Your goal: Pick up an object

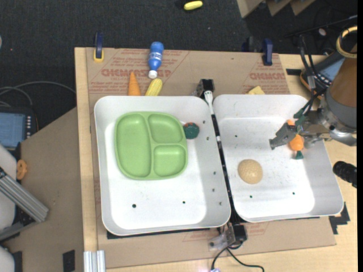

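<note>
Over the right white bin [317, 205], the gripper [290, 138] grips a small orange object [296, 144]; next, lift it clear.

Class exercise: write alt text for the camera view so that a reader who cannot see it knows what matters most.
Seen from above, a grey robot arm's tool sits over the right white bin, by a small orange object and near a round tan object. The left white bin holds a green divided plate and a small dark green object.
</note>
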Tool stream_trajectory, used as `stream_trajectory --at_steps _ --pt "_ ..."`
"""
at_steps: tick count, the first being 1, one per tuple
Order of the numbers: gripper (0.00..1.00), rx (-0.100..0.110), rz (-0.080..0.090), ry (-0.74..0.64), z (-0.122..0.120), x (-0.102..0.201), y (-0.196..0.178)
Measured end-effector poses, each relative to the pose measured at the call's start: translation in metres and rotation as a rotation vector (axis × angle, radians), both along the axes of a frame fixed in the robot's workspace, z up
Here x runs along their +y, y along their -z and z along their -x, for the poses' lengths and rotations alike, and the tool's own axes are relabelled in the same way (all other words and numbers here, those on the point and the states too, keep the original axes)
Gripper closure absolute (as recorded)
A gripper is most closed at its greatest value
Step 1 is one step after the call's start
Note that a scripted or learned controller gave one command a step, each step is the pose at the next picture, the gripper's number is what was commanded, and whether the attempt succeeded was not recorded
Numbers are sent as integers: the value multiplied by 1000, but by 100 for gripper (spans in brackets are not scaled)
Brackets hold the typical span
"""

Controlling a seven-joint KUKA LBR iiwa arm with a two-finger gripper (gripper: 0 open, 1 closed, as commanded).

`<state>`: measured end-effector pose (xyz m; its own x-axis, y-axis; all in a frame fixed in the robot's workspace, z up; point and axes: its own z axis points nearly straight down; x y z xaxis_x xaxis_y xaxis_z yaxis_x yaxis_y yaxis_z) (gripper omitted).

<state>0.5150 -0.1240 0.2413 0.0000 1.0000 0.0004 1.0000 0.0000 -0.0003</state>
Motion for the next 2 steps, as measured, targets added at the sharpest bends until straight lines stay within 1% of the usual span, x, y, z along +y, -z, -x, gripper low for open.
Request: stream_trajectory --at_steps 1,2 --pt "0 10 -3 -1 6 27 113" --pt "0 -2 1 -2 -29 31 159"
